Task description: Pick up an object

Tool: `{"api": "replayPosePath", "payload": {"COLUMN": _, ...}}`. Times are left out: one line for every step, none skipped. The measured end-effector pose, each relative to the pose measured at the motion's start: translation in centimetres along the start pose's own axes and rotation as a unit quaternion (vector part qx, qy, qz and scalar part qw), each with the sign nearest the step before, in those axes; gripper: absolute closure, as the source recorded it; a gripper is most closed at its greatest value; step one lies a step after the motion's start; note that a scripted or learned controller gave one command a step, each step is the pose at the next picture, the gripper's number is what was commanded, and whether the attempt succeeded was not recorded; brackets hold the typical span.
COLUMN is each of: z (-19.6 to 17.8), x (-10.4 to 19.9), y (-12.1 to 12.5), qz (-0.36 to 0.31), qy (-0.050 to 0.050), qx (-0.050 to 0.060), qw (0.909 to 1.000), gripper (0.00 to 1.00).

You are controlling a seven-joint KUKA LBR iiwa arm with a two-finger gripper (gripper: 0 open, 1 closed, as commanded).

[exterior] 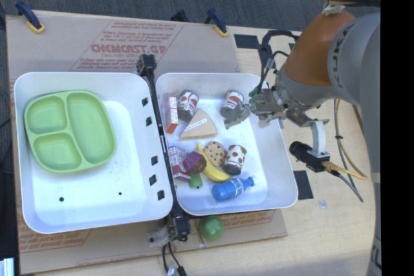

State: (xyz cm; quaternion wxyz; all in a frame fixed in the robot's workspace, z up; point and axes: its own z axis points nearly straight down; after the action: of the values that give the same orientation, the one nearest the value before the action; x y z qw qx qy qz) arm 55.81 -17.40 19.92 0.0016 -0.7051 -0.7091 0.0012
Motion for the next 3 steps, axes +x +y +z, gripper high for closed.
{"api": "replayPosePath", "payload": {"z": 0.0, "x": 0.0, "y": 0.0, "qz": 0.0, "qy": 0.0, "qx": 0.0, "qw": 1.0, "gripper": 0.0}}
{"api": "replayPosePath", "payload": {"z": 0.0, "x": 0.0, "y": 0.0, "qz": 0.0, "qy": 0.0, "qx": 0.0, "qw": 1.0, "gripper": 0.0}}
{"api": "replayPosePath", "payload": {"z": 0.0, "x": 0.0, "y": 0.0, "qz": 0.0, "qy": 0.0, "qx": 0.0, "qw": 1.0, "gripper": 0.0}}
